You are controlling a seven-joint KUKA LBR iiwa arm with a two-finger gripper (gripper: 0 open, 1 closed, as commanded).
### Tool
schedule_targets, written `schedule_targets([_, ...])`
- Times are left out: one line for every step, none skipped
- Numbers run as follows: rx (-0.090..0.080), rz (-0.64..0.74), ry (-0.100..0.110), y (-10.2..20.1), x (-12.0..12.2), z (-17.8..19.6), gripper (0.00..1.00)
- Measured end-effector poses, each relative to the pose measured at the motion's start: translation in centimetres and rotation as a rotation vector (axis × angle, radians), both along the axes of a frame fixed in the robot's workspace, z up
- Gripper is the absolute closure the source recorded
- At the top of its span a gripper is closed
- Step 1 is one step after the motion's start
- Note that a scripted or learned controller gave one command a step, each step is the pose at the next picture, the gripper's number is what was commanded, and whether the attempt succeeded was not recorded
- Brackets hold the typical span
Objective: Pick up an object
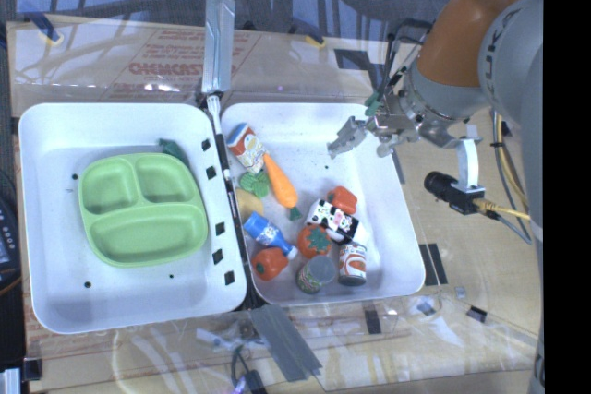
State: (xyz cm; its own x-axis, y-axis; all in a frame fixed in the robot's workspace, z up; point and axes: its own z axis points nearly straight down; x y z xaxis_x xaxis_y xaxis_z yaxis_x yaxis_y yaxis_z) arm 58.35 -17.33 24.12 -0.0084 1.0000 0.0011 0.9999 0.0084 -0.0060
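Observation:
My gripper (347, 139) hangs over the bare upper part of the right bin (392, 198), pointing down and left. Nothing shows in it. The objects lie below and to its left: an orange carrot (282, 183), a white and orange carton (243, 146), a yellow and green piece (251, 185), a blue bottle (268, 231), a red tomato (270, 264), a black-and-white cow-patterned item (331, 217), a red piece (343, 198), a grey can (317, 274) and a red-labelled can (352, 264). The carrot is the nearest, about a hand's width from the gripper.
The left bin (46, 161) holds a green divided plate (143, 208) with a dark green item (172, 147) at its far edge. A black-studded divider (220, 189) separates the bins. The arm (462, 41) comes in from the upper right.

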Motion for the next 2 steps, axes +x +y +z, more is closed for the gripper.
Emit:
schedule_targets([0.0,0.039,0.0,2.1,1.0,-11.7,0.0])
schedule_targets([-0.001,0.011,-0.004,8.3,-0.2,-14.9,0.0])
